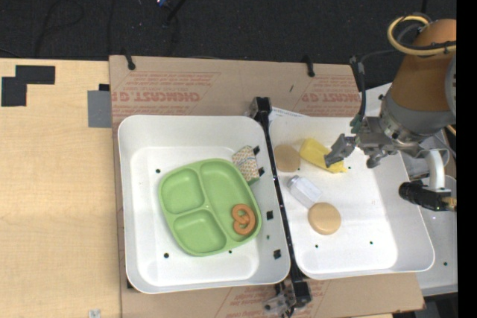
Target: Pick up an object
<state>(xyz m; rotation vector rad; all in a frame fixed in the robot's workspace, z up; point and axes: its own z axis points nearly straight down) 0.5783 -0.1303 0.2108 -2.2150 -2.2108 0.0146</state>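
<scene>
In the right bin (402, 249) lie a yellow block (316, 153), a tan round disc (287, 157), a small clear bottle (303, 190) and a second tan disc (325, 218). My gripper (358, 153) hangs over the bin's upper right part, just right of the yellow block. It is open, with nothing between its fingers. The left finger (342, 149) is close to the block's right end.
The left bin (138, 160) holds a green divided plate (201, 208) with an orange pretzel-shaped piece (243, 219) on it, and a small patterned object (245, 159) at the plate's upper right. A black divider (270, 182) runs between the bins.
</scene>
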